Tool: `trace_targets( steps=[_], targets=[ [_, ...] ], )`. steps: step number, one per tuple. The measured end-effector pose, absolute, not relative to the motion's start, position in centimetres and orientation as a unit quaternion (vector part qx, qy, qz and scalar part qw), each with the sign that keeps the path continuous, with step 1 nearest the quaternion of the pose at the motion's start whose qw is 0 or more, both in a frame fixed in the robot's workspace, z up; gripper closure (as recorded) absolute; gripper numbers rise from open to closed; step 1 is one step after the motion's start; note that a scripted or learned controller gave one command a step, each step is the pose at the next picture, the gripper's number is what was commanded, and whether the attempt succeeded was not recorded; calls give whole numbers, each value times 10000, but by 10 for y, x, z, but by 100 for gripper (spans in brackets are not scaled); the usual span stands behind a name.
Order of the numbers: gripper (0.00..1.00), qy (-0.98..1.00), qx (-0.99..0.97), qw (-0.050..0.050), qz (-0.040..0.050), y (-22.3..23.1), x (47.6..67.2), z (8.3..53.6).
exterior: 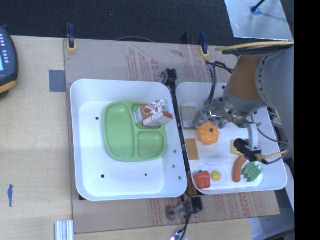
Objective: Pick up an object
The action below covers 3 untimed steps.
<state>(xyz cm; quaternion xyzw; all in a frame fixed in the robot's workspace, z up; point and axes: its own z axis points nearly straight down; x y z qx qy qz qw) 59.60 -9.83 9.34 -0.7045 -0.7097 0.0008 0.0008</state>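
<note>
Two shallow white bins sit side by side on the counter [35, 149]. The left bin [85, 134] holds a green divided plate [125, 134], and a small red-and-white carton [156, 114] lies tilted on the plate's upper right corner, near the wall shared with the other bin.

The right bin [272, 184] carries the rest of the loose things: an orange pumpkin-shaped toy [208, 134] toward the upper left, a grey patterned packet [188, 117] just beside it against the left wall, a red pepper toy [201, 179] and a small yellow piece [216, 175] near the front edge, and a red sausage-like toy [238, 170] touching a green leafy toy [252, 171] at the front right.

The grey arm [265, 84] with its orange band reaches in from the right over the upper part of the right bin. The gripper [212, 113] hangs just above the pumpkin toy — whether it touches the toy cannot be told. The wrist and cabling crowd that spot, so I cannot tell whether the fingers are spread or pressed together, and nothing is visibly pinched between them.

A yellow-edged handheld device [7, 59] rests at the counter's far left edge.
</note>
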Motion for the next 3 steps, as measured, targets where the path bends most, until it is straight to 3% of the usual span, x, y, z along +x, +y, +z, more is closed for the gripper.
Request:
trace_targets(
  steps=[1, 2, 3],
  targets=[
    [0, -7088, -7054, 3, 15, -95, 567, 93],
    [100, -7091, -7051, 14, 23, -96, 567, 102],
    [100, -7113, -7029, -21, -45, -19, 608, 198]
  ],
)
